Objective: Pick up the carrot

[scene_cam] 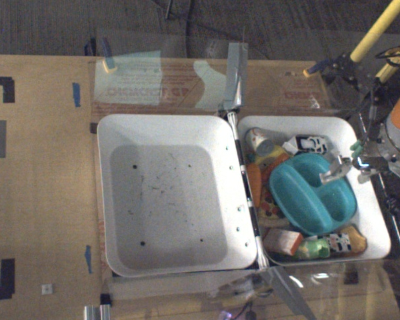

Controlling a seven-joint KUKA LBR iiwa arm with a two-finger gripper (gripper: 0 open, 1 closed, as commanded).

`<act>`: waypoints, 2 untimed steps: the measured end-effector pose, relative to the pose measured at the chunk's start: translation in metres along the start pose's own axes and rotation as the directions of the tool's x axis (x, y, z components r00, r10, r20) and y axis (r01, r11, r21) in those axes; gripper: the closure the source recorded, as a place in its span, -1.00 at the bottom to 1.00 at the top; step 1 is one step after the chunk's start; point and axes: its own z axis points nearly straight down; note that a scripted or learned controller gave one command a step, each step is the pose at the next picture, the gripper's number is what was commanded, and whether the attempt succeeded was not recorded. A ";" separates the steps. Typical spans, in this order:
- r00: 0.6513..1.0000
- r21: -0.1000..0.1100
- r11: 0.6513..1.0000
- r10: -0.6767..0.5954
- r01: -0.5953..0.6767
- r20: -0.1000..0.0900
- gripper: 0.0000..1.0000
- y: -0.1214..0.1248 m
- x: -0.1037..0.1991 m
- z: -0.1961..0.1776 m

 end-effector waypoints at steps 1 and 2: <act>0.996 -0.016 0.996 -0.088 0.088 0.006 -1.00 -0.005 0.039 0.111; 0.995 -0.003 0.995 -0.095 0.095 0.002 -1.00 0.015 0.034 0.005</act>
